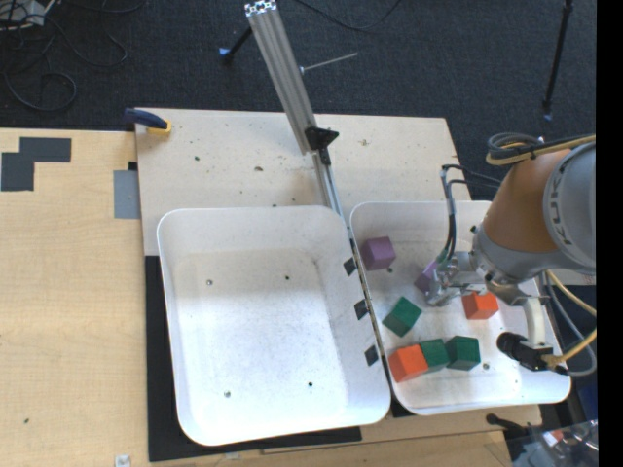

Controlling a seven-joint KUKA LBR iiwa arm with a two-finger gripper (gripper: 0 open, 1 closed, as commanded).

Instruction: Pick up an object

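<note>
Grey arm (531, 217) bent low, end effector (443, 288) beside purple block (426, 278).

A single fixed camera looks down on the pale wooden bench (292, 159) from above, at a slant rather than straight overhead — the dark carpeted floor (146, 47) fills the top of the picture, beyond the bench's far edge. It stands far enough back to take in both shallow white plastic bins, the large left one (185, 251) and the smaller right one (545, 389), side by side — while the grey and orange robot arm (531, 217) enters from the right edge.
</note>
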